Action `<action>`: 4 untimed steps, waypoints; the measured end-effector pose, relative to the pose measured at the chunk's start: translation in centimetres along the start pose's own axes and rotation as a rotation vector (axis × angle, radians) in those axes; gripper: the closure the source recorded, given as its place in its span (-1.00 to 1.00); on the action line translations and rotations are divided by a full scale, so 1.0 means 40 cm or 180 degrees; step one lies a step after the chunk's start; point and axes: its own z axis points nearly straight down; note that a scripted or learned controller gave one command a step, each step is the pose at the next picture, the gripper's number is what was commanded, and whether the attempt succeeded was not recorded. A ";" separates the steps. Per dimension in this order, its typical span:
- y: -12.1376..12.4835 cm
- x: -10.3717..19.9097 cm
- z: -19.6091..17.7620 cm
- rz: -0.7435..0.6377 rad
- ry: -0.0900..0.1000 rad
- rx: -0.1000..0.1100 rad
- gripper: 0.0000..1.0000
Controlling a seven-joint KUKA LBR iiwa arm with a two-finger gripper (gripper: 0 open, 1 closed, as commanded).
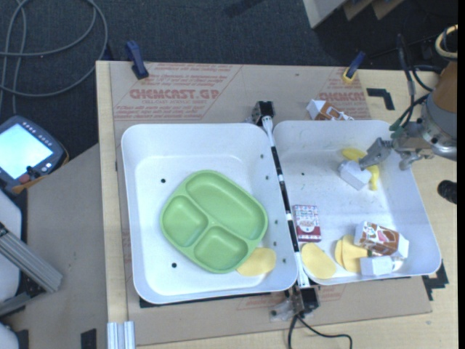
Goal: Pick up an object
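At the near edge of the right bin (429, 247) lie yellow slices (347, 254) and a small brown-and-white carton (378, 237), well apart from the gripper (376, 153), which hangs low over that bin's far side with its fingers slightly spread and nothing visibly between them. The step looks like the final approach to a grasp, the likely target being the small grey block (354, 174) just beside and below the fingertips, next to a yellow piece (354, 153). The next move calls for centring over the block, descending, and pinching it squarely.

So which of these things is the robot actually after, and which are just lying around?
In play, right white bin:
gripper
small grey block
yellow banana-shaped toy
red-and-white carton
brown-and-white carton

Lying about:
green divided plate
pale yellow chip
carton outside the bins
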 end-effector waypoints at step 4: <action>0.139 -0.013 0.266 -0.0005 0.0003 0.0006 -1.00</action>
